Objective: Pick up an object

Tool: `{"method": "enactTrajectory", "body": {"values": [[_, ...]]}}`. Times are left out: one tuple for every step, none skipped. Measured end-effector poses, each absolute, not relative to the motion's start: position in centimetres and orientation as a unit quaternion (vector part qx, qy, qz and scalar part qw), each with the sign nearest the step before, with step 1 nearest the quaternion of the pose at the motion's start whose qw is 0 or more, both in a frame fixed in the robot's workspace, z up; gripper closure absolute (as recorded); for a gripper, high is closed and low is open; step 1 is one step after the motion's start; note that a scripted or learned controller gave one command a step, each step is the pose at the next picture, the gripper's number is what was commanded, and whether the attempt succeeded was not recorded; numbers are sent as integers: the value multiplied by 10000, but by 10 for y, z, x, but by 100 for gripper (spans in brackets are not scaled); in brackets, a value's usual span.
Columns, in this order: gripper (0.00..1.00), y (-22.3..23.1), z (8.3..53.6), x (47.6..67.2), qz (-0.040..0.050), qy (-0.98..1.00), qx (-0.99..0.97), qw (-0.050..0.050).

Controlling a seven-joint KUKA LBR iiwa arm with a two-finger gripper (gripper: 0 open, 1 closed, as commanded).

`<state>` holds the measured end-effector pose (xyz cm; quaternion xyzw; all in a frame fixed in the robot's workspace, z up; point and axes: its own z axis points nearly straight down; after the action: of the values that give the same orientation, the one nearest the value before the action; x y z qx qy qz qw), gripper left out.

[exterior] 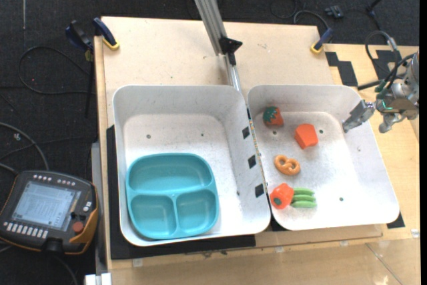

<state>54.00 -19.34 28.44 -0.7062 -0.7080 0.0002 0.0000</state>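
The gripper [373, 115] sits at the right edge of the scene, just over the far right rim of the right bin [347, 93]. One dark finger [353, 117] slants down and left toward the bin wall, and a second part shows further right by the wrist, so the two look spread apart with nothing between them. It touches none of the objects.

Four small things lie in the right bin, all toward its left half. A red and green strawberry [272, 117] sits farthest back, close to the divider wall. An orange block [307, 135] lies just right of it and a little nearer, the closest object to the gripper but still well apart from it. A pretzel [287, 165] rests near the middle, and a red pepper [282, 195] lies at the near left corner with a green pea pod [303, 199] touching or just beside its right side.

The right half of that bin floor is bare white, giving open room between the gripper and the objects. The strawberry and pepper sit tight to the left wall.

The left bin [133, 103] holds a blue divided tray [172, 194] in its near part. A metal pole [207, 0] slants from the far side down to the seam between the bins. Yellow clamps [110, 43] grip the far corners of the bench [167, 50], and a handheld controller [47, 210] lies on the floor at the near left.
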Motion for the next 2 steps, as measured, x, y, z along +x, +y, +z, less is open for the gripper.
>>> {"method": "enactTrajectory", "body": {"values": [[0, -119, 186, 611, 6, -7102, -7040, 31], [0, -103, 213, 606, -10, -7089, -7053, -8]]}}
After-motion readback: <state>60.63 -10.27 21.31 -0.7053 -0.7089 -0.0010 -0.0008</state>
